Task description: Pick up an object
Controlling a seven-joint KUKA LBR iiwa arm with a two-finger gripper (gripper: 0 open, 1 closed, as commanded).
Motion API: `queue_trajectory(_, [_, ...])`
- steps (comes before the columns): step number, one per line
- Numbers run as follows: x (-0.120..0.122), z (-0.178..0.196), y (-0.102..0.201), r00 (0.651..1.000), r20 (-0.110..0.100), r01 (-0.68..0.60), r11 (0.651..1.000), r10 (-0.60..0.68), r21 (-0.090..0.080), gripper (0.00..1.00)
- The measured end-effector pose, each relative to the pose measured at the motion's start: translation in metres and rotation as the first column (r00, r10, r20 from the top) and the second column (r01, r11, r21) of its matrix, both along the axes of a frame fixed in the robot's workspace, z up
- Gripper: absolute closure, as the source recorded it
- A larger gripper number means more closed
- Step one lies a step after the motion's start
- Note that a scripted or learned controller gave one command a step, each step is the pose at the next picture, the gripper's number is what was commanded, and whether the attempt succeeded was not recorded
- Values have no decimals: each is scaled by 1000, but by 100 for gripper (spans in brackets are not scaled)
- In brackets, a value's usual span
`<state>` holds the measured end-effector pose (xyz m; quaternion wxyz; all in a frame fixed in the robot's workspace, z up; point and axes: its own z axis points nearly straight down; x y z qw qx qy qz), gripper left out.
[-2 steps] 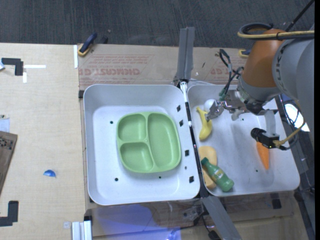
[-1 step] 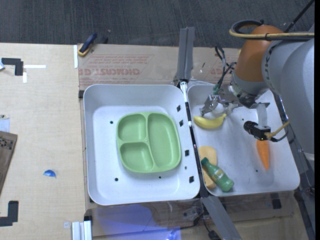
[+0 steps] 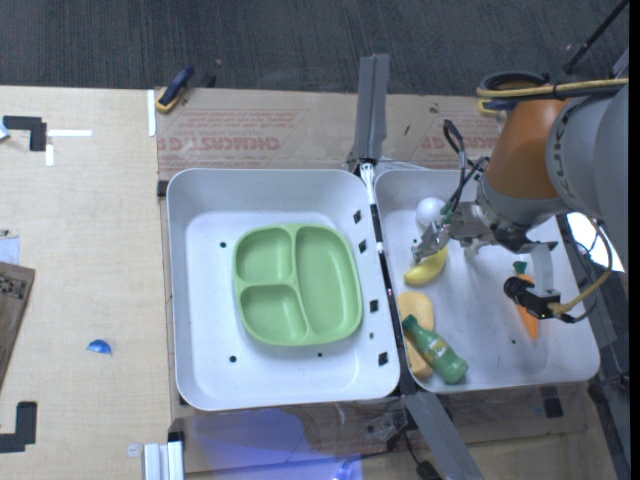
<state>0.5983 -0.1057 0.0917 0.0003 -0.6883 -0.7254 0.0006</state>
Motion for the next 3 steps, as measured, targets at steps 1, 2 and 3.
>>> queue_trajectory(1, [0, 9, -3, 1000, 0, 6, 1000, -6, -1, 100])
queue_trajectory(2, [61, 100, 67, 993, 1, 115, 993, -115, -1, 100])
queue_trajectory(3, [61, 148, -12, 993, 1, 121, 993, -121, -2, 100])
